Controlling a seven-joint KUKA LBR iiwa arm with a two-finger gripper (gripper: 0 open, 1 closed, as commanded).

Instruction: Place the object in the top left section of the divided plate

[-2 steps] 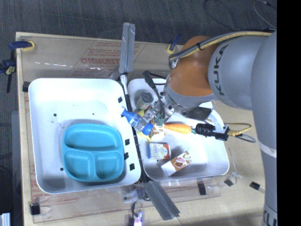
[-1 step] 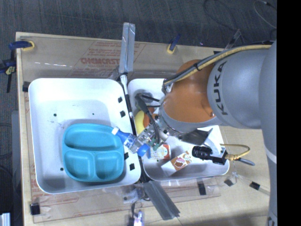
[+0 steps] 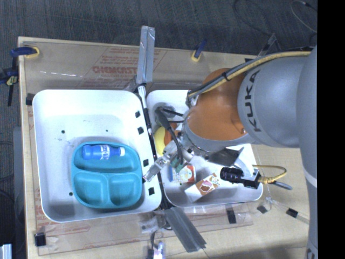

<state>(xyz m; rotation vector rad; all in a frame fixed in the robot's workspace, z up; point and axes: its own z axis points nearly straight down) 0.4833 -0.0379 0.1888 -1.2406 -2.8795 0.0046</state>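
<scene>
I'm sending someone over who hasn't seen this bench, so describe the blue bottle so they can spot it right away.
Find the left white bin, which holds a blue divided plate. The bottle lies on its side in the plate's long upper section, blue with a white label, the one loose item in that bin.

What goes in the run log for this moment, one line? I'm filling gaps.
arm: over right bin | hand: low, near divider | divided plate: left bin, blue bottle in long section | task: pending
</scene>
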